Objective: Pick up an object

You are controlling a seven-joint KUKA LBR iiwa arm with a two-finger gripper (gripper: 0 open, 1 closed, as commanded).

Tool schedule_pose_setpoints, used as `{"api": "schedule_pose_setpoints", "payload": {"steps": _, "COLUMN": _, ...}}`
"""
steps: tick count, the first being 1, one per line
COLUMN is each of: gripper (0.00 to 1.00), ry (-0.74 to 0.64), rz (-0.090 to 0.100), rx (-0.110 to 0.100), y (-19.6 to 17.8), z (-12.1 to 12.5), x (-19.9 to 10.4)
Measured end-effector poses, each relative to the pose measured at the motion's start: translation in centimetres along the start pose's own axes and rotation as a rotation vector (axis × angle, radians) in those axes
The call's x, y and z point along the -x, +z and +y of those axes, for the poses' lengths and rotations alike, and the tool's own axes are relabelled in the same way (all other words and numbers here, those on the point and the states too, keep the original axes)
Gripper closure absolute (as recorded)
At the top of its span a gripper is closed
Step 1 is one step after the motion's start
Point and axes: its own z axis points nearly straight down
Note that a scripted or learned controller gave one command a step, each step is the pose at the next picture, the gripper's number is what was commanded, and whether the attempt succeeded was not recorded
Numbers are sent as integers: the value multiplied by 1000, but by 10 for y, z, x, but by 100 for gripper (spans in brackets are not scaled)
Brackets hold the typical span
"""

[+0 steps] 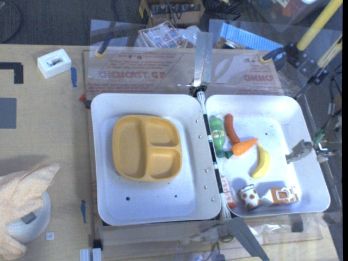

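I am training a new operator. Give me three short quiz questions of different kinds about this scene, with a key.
1. True or false: the yellow tray lies in the left bin.
2. Which item lies nearest the gripper? A) bottle B) banana C) sausage
3. Fill in: the carrot lies between the bottle and the ____.

Key:
1. True.
2. B. The banana lies in the right bin, closest to the gripper at that bin's right rim.
3. Banana.
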Motion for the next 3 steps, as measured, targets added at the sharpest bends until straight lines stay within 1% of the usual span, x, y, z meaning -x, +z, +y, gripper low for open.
{"api": "schedule_pose_setpoints", "payload": {"steps": 1, "gripper": 0, "ry": -62, "rz": -4, "rx": 10, "y": 137, "z": 39, "x": -38}}
{"api": "schedule_pose_setpoints", "payload": {"steps": 2, "gripper": 100, "ry": -58, "rz": -4, "rx": 14, "y": 127, "z": 41, "x": -36}}
{"api": "schedule_pose_setpoints", "payload": {"steps": 3, "gripper": 100, "ry": 173, "rz": -1, "rx": 1, "y": 28, "z": 25, "x": -83}}
